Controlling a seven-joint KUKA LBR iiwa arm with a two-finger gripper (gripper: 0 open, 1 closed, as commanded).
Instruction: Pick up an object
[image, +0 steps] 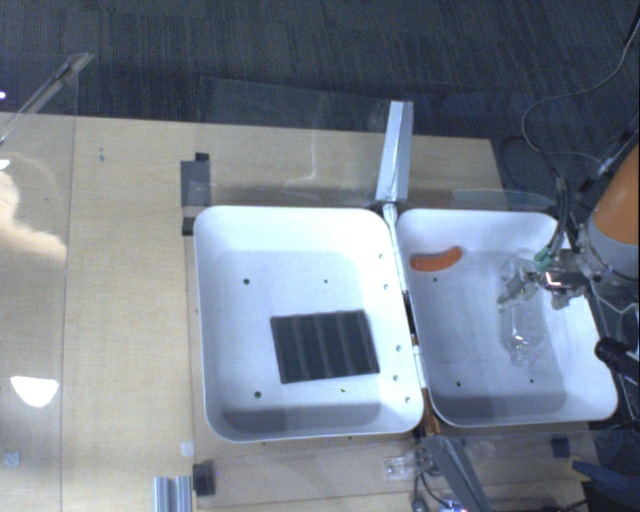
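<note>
Orange sausage (436, 260), black ribbed mat (324, 346), white bins (300, 225).

2 white bins (300, 225) on the bench (110, 330). 1 dark ribbed mat (324, 346) in left bin, 1 orange sausage-shaped item (436, 260) and 1 clear plastic obj (520, 325) in right.

Two bins sit side by side on the surface (100, 300). The left bin (230, 300) holds a ribbed mat (324, 346) near its middle. The right bin (480, 390) holds a sausage-shaped piece (436, 260) at its back left, with the gripper (540, 282) to that piece's right.
</note>
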